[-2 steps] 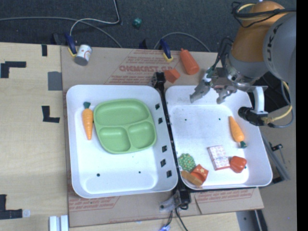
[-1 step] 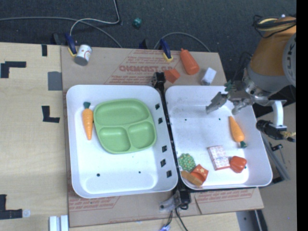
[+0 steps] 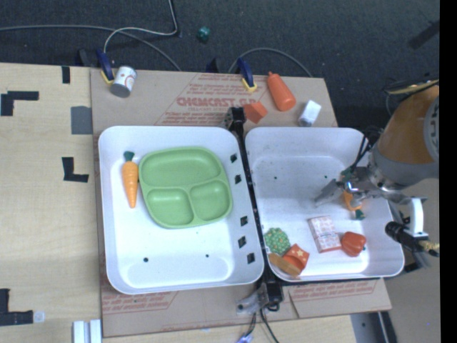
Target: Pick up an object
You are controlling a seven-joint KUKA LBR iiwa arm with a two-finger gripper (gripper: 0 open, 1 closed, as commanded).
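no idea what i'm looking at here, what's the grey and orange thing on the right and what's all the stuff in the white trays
This is one picture from a fixed camera above a bench, looking down at a slant. The grey and orange thing is a robot arm reaching in from the right. At its end is a two-finger gripper, low over the right bin.

In that bin lie a small pink card or packet, a red toy, a green leafy toy and an orange-red piece in the front corner. A small orange thing sits right by the gripper, but I cannot tell if it is held.

The left bin has a green divided plate and a toy carrot beside it.
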